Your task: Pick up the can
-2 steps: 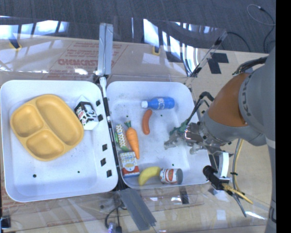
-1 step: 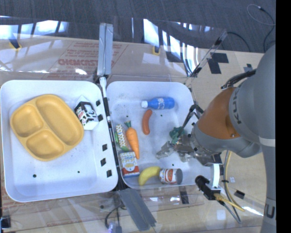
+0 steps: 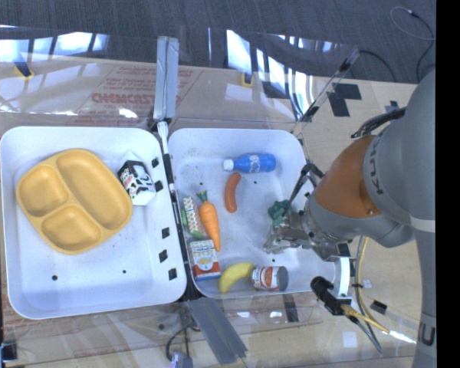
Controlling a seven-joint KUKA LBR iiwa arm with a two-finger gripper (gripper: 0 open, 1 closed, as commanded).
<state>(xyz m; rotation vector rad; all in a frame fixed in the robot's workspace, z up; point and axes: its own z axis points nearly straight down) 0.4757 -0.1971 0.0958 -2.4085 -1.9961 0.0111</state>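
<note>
The can (image 3: 269, 277) lies on its side near the front edge of the right bin (image 3: 291, 148), silver with a red and white label. A yellow banana (image 3: 234, 275) lies just left of it. My gripper (image 3: 277, 237) hangs over the right part of that bin, a little behind and above the can, reaching in from the right. A small green object (image 3: 279, 209) sits right by the gripper. I cannot make out the finger gap from this slant.
In the right bin lie a blue bottle (image 3: 251, 163), a sausage (image 3: 231, 192), a carrot (image 3: 208, 223), a green striped packet (image 3: 188, 214) and a juice carton (image 3: 203, 258). The left bin (image 3: 77, 282) holds a yellow divided plate (image 3: 73, 199) and a small black-and-white carton (image 3: 137, 181).
</note>
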